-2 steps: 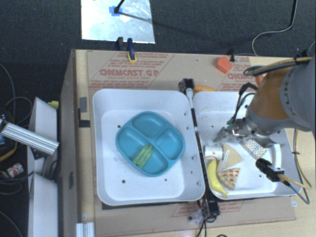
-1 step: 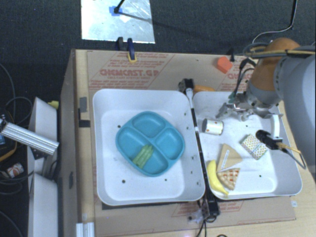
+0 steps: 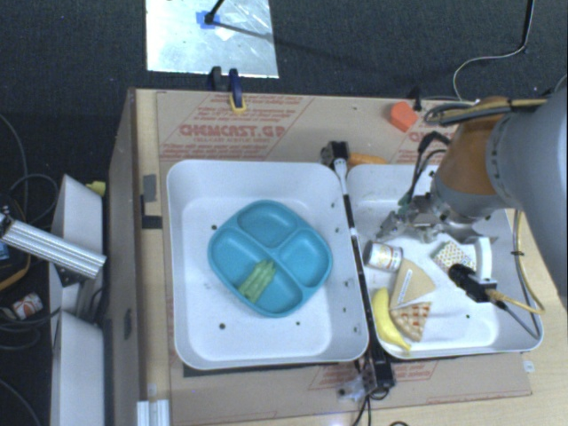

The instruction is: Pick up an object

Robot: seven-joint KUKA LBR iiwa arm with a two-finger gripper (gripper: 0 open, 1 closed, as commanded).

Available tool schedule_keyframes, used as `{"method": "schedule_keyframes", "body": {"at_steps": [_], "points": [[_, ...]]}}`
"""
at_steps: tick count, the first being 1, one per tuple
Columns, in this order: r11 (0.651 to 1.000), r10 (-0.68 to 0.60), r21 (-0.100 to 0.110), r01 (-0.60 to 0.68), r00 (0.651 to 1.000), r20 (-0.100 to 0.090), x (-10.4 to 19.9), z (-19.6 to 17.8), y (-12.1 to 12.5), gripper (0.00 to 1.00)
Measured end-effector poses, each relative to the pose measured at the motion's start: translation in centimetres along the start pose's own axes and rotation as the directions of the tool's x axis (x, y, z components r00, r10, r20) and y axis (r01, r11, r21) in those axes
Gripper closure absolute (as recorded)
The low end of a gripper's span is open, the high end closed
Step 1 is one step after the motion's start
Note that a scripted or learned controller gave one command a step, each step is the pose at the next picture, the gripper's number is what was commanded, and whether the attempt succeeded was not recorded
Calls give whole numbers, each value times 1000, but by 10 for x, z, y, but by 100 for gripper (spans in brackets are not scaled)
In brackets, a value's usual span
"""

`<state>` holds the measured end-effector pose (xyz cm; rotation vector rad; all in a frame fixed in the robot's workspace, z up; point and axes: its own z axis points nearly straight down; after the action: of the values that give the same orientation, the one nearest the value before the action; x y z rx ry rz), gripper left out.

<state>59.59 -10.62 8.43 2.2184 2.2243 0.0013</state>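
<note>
Looking down from the camera view, you have two white bins side by side: the left bin (image 3: 195,327) and the right bin (image 3: 454,331), meeting along a dark divider (image 3: 349,229).

Your left bin holds one blue divided plate (image 3: 297,254). One pale green piece (image 3: 256,279) lies in the plate's compartment nearest the camera.

Your right bin holds four loose things to pick from:
- One small silver can (image 3: 383,256) lies on its side near the divider.
- One yellow banana (image 3: 383,319) lies along the near left corner.
- One tan wedge (image 3: 412,298) with a lattice-patterned end touches the banana.
- One small checkered piece (image 3: 450,254) sits to the right of the can.

The gripper (image 3: 410,223) hangs low in the right bin, just behind the can. You cannot tell whether it is wide or narrow. The grey arm (image 3: 528,162) with its orange band (image 3: 463,162) covers the far right part of that bin.

Outside the bins, on the brown board (image 3: 231,131), you have one orange block (image 3: 402,115) and one blue clamp (image 3: 234,82). One more orange thing (image 3: 366,159) lies at the right bin's far rim. One shiny metal sheet (image 3: 211,25) lies beyond the board.
</note>
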Motion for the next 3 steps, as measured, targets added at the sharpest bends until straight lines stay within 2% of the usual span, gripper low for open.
{"method": "schedule_keyframes", "body": {"at_steps": [1,2,3], "points": [[1000,-2,-3,2,1000,2,-18,-1,59,0],[1000,1,0,-1,1000,0,9,-21,-38,0],[1000,2,0,-2,1000,0,18,0,-99,0]]}}
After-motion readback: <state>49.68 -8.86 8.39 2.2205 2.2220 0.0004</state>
